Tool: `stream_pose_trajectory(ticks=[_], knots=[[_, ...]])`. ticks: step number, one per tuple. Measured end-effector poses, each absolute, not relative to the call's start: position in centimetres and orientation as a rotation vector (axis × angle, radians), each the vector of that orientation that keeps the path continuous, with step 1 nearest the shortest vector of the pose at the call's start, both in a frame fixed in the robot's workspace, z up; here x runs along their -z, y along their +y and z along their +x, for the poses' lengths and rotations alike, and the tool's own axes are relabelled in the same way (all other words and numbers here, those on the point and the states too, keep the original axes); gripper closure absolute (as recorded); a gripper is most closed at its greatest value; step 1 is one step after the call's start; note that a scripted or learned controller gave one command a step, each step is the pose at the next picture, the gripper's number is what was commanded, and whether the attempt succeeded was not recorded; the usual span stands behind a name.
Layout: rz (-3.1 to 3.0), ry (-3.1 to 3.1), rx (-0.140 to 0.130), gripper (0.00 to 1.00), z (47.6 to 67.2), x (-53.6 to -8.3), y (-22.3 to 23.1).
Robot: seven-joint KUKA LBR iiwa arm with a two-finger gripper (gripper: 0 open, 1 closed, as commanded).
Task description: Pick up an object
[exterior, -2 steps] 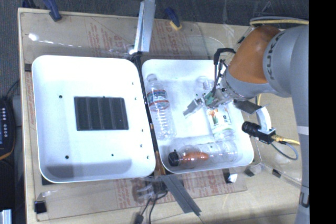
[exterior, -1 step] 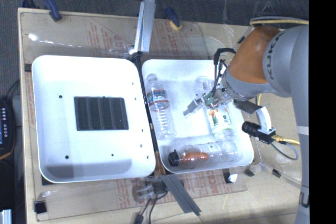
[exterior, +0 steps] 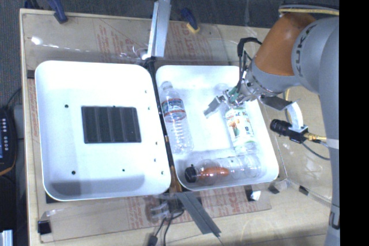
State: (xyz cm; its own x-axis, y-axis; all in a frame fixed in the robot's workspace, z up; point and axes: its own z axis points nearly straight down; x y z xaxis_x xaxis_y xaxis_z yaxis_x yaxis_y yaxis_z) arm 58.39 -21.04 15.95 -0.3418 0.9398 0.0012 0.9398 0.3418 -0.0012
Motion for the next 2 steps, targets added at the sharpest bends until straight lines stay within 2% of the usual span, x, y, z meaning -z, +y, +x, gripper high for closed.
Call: stream_pose_trajectory(ticks=[1, 2], knots=[[-1.8, -2.574, -0.001, 0.0, 58.3, -19.8, -21.1], [-1.78, -2.591, 0.0, 0.0, 59.3, -19.6, -21.1]])
